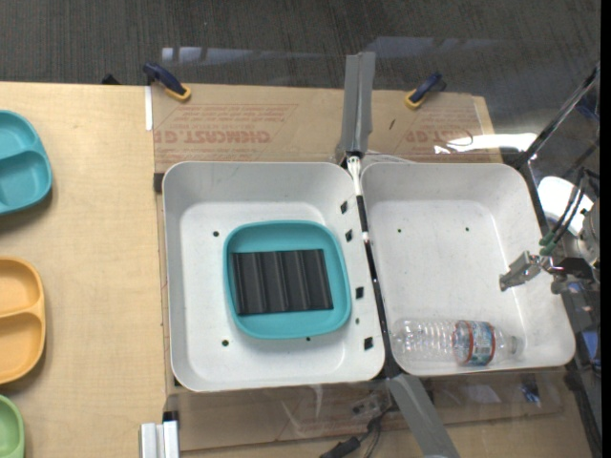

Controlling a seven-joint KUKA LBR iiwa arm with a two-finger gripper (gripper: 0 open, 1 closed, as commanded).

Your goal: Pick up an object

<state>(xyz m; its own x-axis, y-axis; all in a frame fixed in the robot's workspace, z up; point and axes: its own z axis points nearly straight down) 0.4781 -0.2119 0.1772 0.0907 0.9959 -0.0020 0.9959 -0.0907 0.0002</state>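
Note:
A clear plastic water bottle [456, 341] with a red and blue label lies on its side along the front wall of the right bin [449, 175]. In the left bin [191, 256] sits a teal tray [284, 280] with a dark ribbed insert. My gripper [516, 273] reaches in over the right bin's right edge. It hangs above and to the right of the bottle, apart from it. Nothing shows in its grasp.
A divider post [358, 103] stands between the bins at the back. Cardboard [248, 122] held by two clamps lies behind them. On the wooden table to the left rest a teal plate [19, 175], an orange plate [17, 318] and a green one [8, 427].

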